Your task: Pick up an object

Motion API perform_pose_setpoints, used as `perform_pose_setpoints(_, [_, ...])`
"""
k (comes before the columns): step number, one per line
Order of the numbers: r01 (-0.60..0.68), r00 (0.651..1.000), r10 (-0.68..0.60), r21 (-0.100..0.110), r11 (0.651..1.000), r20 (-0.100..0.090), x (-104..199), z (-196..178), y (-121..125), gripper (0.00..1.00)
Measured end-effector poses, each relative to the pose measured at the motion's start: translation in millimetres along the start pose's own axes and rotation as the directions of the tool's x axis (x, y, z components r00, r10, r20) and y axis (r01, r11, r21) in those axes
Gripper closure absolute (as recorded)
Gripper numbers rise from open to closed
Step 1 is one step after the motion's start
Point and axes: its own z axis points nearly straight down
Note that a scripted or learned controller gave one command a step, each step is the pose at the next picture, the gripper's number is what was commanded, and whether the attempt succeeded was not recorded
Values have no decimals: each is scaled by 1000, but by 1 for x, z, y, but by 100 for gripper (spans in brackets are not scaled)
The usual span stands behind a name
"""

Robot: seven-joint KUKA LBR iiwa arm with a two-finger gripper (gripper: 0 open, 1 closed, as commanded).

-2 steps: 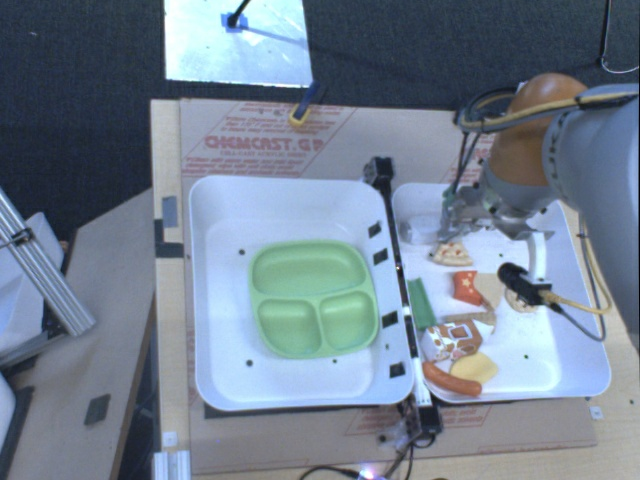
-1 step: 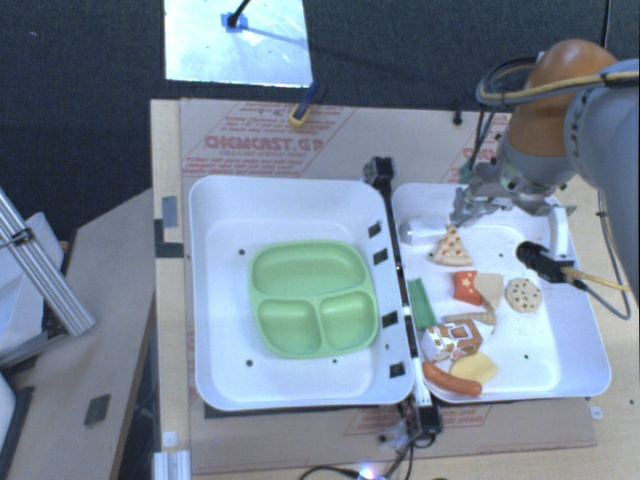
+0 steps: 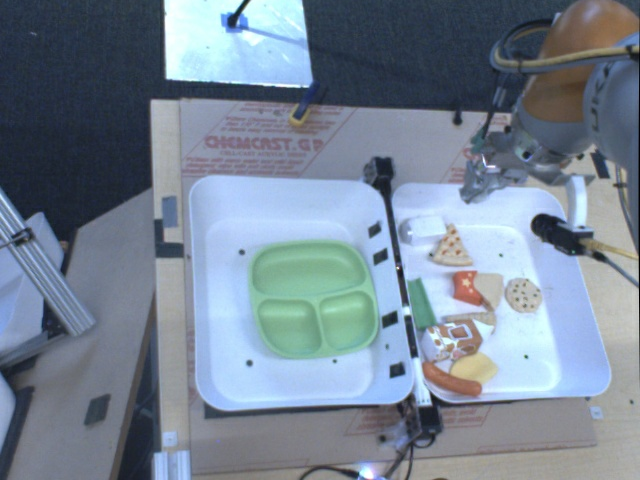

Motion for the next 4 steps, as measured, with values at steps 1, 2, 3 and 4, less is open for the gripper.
perform_pose_setpoints(1, [0,1000,0,5,1000,-1,0,-12,1,100])
perform_pose_setpoints(2, [4,1000,-4,6,1000,-3,55,-2,8,100])
perform_pose_setpoints(3, [4,1000,-4,4,1000,-2,111,-5,20,100])
perform_pose_setpoints(4, [5,1000,-5,6,1000,-4,173,-4,14,100])
